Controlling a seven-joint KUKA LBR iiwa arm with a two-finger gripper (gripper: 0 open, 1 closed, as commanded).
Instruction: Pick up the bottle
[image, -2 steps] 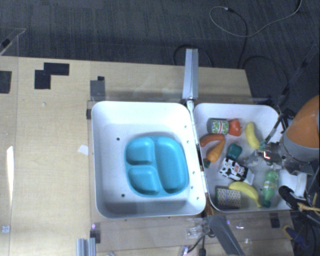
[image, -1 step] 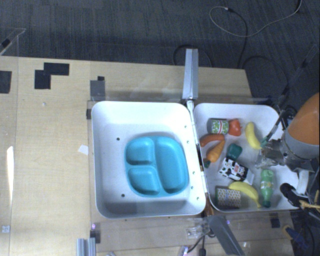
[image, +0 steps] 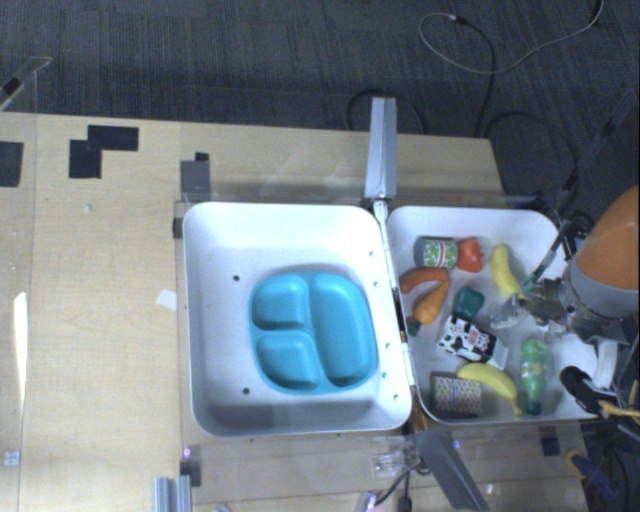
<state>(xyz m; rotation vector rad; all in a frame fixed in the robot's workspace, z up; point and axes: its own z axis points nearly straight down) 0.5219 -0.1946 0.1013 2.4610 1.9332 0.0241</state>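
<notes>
The small green translucent plastic bottle (image: 533, 373) lies in the shallow white right-hand bin (image: 440, 222), near its front right corner, just beside a yellow plastic banana (image: 487, 379) that rests next to a grey mesh-patterned block (image: 457, 396). The grey two-finger gripper (image: 530, 301) hangs just above and behind the bottle, apart from it, and whether it is released or clenched cannot be told. The left white bin (image: 215, 240) holds a blue three-compartment plastic tray (image: 312, 330).
</notes>
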